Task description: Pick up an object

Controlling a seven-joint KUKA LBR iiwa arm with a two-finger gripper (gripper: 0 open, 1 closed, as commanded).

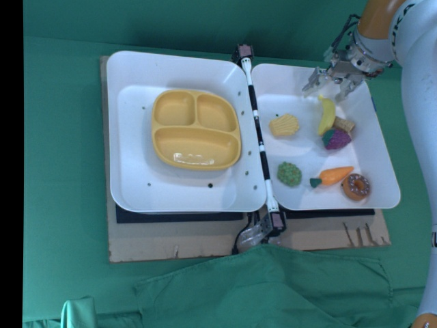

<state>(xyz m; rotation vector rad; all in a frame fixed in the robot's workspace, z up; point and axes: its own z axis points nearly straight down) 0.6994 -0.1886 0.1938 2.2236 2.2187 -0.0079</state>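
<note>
Above the banana (327, 114), the gripper (326, 83) hangs spread; no legible writing.

Arm casing (418, 80): pale grey, smooth and rounded, running down the side right of the right-hand bin (382, 183).
Band (389, 2): bright orange, glossy, wrapped round the arm just above the wrist.
Lettering: dark marks on the grey shell just beside the orange; too small to read.
Wrist flange (365, 53): a silver-grey ring.
Gripper (328, 86): dull metal, thin fingers, dark cable looping on top.
</note>
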